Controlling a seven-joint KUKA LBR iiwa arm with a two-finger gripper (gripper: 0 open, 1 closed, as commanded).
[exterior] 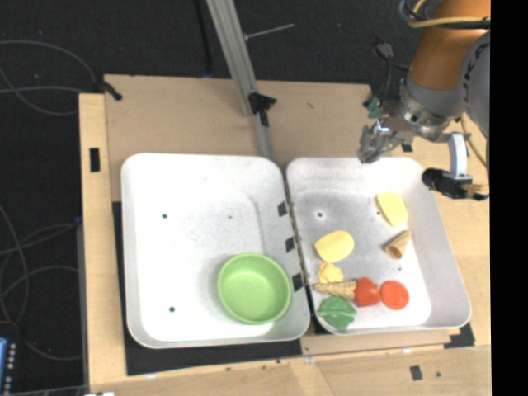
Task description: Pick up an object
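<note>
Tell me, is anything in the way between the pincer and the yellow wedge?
Nothing visible is. The pincer hangs over the right bin's far rim, and bare white floor lies between it and the yellow wedge.

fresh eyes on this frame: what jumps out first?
The lime green bowl at the near right of the left bin stands out most against the white. Next comes the cluster of small toy foods along the right bin's near edge: two red tomatoes, a green leafy piece and yellow pieces. The gripper hangs over that bin's far edge, apart from all of them.
</note>
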